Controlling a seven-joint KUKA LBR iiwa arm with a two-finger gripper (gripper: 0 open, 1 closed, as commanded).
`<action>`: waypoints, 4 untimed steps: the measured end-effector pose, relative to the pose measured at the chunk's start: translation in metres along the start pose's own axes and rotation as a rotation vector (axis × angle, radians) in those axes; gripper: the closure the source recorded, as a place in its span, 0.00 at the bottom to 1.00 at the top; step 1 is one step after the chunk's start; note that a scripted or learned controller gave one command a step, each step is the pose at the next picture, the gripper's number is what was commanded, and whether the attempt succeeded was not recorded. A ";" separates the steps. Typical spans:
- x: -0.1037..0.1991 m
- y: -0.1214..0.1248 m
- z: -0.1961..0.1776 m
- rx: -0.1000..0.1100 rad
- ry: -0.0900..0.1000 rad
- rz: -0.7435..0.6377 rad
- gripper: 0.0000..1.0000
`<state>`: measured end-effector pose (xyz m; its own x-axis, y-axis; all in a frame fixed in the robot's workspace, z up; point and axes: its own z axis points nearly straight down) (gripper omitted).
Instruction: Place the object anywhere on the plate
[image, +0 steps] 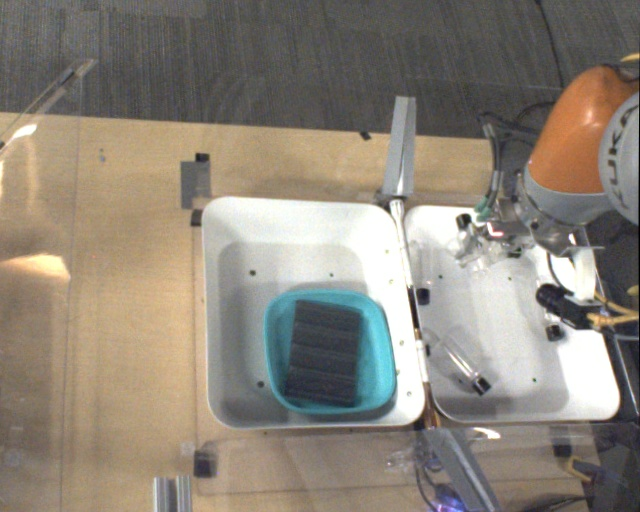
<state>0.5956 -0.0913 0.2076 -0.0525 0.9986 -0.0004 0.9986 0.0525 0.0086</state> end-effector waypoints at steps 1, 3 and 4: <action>0.095 -0.061 -0.004 0.004 0.001 -0.011 1.00; 0.152 -0.070 0.022 0.004 0.002 -0.137 1.00; 0.152 -0.070 0.022 0.004 0.002 -0.137 0.00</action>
